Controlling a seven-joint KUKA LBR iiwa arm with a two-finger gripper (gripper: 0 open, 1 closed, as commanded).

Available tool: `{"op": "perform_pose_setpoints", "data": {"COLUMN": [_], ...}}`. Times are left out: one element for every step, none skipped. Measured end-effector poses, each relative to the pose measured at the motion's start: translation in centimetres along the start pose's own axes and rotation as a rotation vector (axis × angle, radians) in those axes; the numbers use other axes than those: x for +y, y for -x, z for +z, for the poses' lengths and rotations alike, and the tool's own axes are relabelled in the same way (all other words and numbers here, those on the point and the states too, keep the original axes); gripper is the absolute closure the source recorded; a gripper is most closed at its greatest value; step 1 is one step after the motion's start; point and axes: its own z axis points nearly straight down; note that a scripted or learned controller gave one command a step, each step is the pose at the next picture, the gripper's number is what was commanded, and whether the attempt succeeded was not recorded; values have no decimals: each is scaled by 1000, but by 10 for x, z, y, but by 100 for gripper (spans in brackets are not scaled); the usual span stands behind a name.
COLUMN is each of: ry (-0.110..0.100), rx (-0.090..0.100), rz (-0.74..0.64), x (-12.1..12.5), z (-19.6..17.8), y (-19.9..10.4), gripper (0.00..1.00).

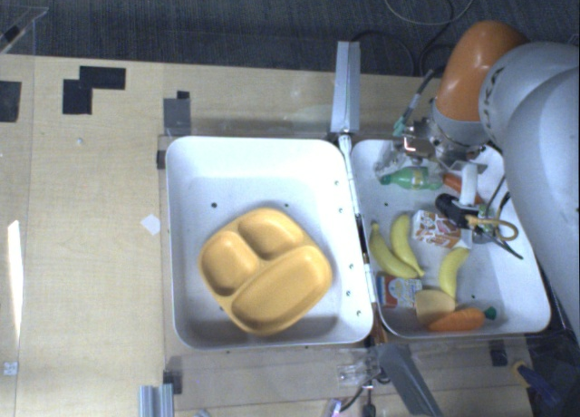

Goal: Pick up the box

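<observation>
At the right bin's point(540, 314) far end we see the gripper point(419, 146) over a green bottle point(410, 176); jaw spacing we cannot tell; the box point(399, 292) lies at the near edge, beside two bananas point(399, 247); a yellow divided tray point(265, 268) occupies the left bin point(186, 225).

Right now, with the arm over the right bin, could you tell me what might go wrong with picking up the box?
The box lies at the near left edge of the right bin, hard against the bananas, so fingers may catch fruit or the wall instead. The gripper is at the far end by a green bottle, and could knock it. Scissors and a packet lie between.
</observation>
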Motion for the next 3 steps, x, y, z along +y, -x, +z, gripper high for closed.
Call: {"op": "perform_pose_setpoints", "data": {"ry": [25,26,36], "rx": [-1,-3,2], "rz": [-44,-31,12], "x": [5,5,-3], "z": [-2,-2,-3], "y": [-1,-3,-2], "gripper": [0,0,0]}}
